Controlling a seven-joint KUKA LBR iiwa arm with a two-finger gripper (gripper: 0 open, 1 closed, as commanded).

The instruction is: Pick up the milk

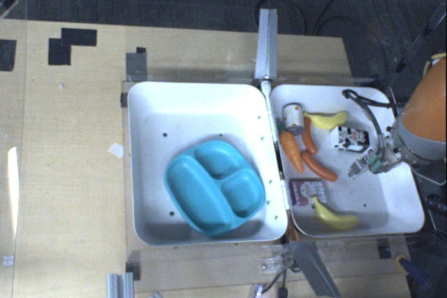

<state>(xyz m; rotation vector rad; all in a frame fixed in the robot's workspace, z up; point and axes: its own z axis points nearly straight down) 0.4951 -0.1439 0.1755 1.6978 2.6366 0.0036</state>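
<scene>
In the right bin (pixel 412 220), the gripper (pixel 369 164) is hovering just right of the milk (pixel 351 138); its state cannot be told. It should be centring over the small carton before descending, avoiding 2 bananas.

The grey arm (pixel 422 123) reaches in over the right bin (pixel 401 220), its orange band bulking large above the wrist. The claw (pixel 368 165) hangs low over that bin's middle, pointing leftward.

Divided plate (pixel 215 184) in left bin (pixel 150 171); bananas (pixel 334 218), carrots (pixel 292 152) in right bin (pixel 401 209).
</scene>
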